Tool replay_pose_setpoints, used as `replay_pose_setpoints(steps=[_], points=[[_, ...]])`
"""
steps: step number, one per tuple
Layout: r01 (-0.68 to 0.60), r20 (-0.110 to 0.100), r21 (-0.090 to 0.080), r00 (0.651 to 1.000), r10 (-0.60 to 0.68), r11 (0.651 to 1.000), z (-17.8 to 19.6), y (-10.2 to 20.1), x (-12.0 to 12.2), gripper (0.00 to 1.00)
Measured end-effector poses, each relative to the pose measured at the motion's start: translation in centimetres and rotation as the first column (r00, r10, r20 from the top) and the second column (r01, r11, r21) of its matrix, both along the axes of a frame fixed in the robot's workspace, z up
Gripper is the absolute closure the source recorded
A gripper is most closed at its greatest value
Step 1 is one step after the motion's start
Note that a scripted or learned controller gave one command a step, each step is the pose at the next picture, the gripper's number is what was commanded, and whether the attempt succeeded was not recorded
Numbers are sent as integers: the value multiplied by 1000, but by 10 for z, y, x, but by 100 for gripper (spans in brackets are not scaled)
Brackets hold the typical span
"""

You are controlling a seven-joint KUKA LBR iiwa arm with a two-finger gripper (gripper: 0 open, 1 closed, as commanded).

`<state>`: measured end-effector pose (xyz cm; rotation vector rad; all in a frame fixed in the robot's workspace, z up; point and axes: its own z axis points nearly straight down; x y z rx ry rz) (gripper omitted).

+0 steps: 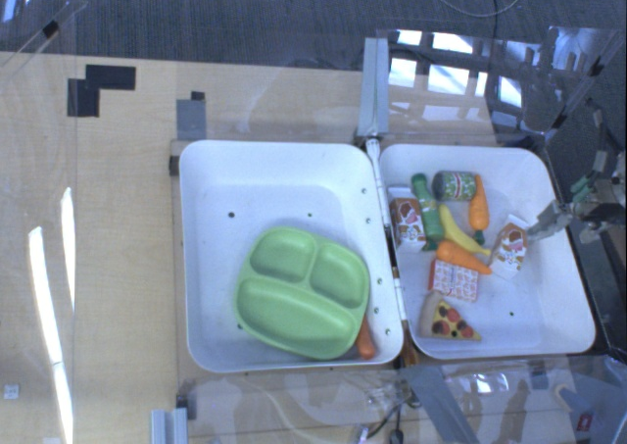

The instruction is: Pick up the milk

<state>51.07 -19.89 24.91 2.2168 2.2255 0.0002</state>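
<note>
A small white milk carton (510, 249) with red-brown print lies tilted in the right part of the right bin (549, 329). A second carton (407, 222), brown and white, stands by that bin's left wall. My gripper (545, 222) reaches in over the bin's right rim, with its grey tip just up and to the right of the white carton. It is very close to the carton or touching it. The carton rests on the bin floor.
The right bin also holds a green bottle (424, 199), a can (455, 185), two carrots (478, 205), a banana (453, 229), a red-checked box (453, 279) and a pizza slice (448, 320). The left bin (225, 187) holds a green divided plate (302, 292) and a carrot (365, 341).
</note>
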Motion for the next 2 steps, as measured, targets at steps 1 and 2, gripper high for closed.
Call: replay_pose_setpoints(steps=[1, 2], points=[[-139, 1, 0, 990, 139, 990, -77, -7, 53, 0], [-230, 4, -2, 973, 230, 973, -154, -7, 49, 0]])
